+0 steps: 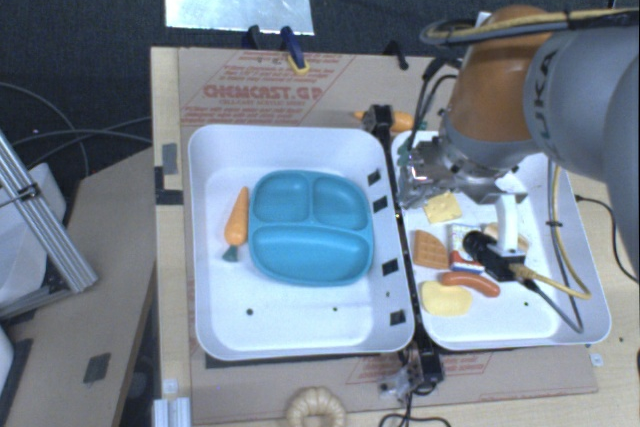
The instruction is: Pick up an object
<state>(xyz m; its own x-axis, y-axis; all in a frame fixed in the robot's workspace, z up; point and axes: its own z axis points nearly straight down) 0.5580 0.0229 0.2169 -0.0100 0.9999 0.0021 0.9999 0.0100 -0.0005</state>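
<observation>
1. Where the right bin (592,317) lies under the arm (500,85), the loose things that could be picked up are gathered in the half of it nearer the left bin (200,245).
2. A yellow slice (442,207) is seen flat on the bin floor, just below the end effector (418,170) and nearest to it.
3. A waffle piece (431,249) is placed just in front of the slice, close to the bin's left wall.
4. A red sausage (470,283) is laid crosswise nearer the front, and a pale yellow piece (445,299) lies touching or almost touching it on its front side.
5. The end effector is held low over the bin's back left corner, beside the wall shared by the bins; whether it is spread or pressed together cannot be told, and nothing can be seen held in it.
6. A carrot (236,218) is laid lengthwise in the left bin, just beside the left edge of a blue divided plate (310,225) that is set in the middle.
7. Both bins are carried on a cardboard sheet (260,90) with red lettering, spread on the surface (110,215).
</observation>
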